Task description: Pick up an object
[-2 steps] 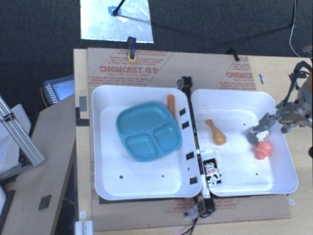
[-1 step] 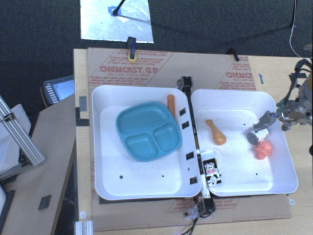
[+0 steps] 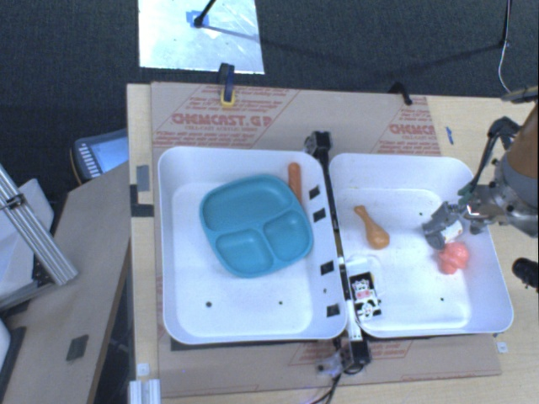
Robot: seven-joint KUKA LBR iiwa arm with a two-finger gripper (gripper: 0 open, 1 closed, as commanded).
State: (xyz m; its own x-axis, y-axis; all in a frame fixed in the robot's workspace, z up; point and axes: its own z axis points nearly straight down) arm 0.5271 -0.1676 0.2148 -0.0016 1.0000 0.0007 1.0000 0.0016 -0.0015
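The right bin (image 3: 472,310) holds a pink rounded toy (image 3: 452,257), an orange drumstick-shaped piece (image 3: 371,226) and a small black-and-white cow-patterned item (image 3: 364,296) near its front left corner. My gripper (image 3: 444,226) reaches in from the right and hangs low over the bin, just up and left of the pink toy. I see nothing held in it. In the left bin (image 3: 181,310) a teal divided plate (image 3: 255,224) lies flat, with an orange stick-like piece (image 3: 295,180) at its far right corner.
A black divider with clips (image 3: 327,225) runs between the two bins. Both bins rest on a cardboard sheet (image 3: 253,116). A shiny metal plate (image 3: 200,23) lies beyond the bench. An aluminium frame (image 3: 34,234) stands at the left.
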